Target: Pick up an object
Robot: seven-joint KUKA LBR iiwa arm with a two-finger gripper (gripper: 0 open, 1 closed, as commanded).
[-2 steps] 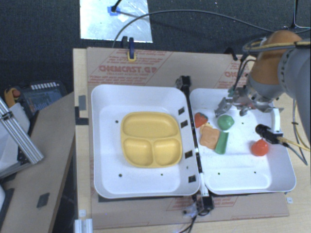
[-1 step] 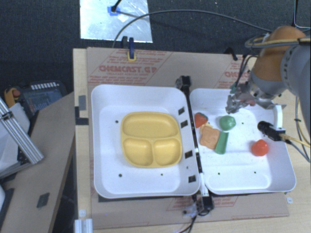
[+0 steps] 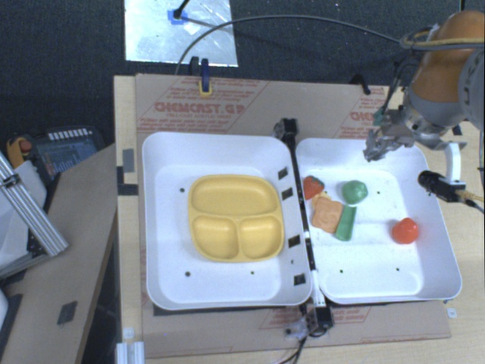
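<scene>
The right bin (image 3: 394, 279) holds a red-orange piece (image 3: 312, 186) near its left wall, a tan-orange flat piece (image 3: 327, 214), a green round object (image 3: 354, 192) with a green stick (image 3: 346, 223) below it, and a red ball (image 3: 405, 230) toward the right. My gripper (image 3: 377, 152) hangs above the bin's far edge, up and to the right of the green round object. Nothing shows between its fingers, and I cannot make out their spacing.
A yellow three-compartment tray (image 3: 233, 217) lies in the left bin (image 3: 167, 271). A black hinge strip (image 3: 297, 203) runs between the two bins. Cardboard (image 3: 227, 105) lies under both bins, and a blue clamp (image 3: 204, 73) sits at its far edge.
</scene>
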